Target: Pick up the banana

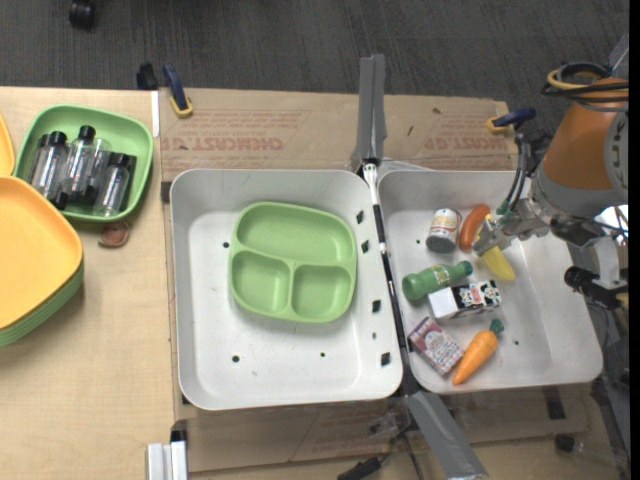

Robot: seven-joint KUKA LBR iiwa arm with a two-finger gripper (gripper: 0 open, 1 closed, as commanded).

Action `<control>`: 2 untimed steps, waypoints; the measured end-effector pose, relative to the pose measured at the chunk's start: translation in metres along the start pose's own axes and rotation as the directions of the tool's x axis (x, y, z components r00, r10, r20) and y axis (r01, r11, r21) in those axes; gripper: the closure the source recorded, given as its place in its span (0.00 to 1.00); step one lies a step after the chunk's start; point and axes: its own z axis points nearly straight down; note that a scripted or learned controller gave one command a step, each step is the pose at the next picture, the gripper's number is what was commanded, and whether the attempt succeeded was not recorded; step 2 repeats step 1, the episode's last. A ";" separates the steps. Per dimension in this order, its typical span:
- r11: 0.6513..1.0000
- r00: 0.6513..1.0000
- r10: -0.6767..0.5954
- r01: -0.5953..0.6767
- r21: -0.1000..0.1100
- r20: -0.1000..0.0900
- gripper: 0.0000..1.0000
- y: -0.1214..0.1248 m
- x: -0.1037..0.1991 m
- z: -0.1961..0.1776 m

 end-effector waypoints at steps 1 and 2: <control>0.986 0.986 0.167 -0.167 0.001 0.000 1.00 0.023 0.062 -0.075; 0.986 0.986 0.167 -0.167 0.001 0.000 1.00 0.023 0.062 -0.075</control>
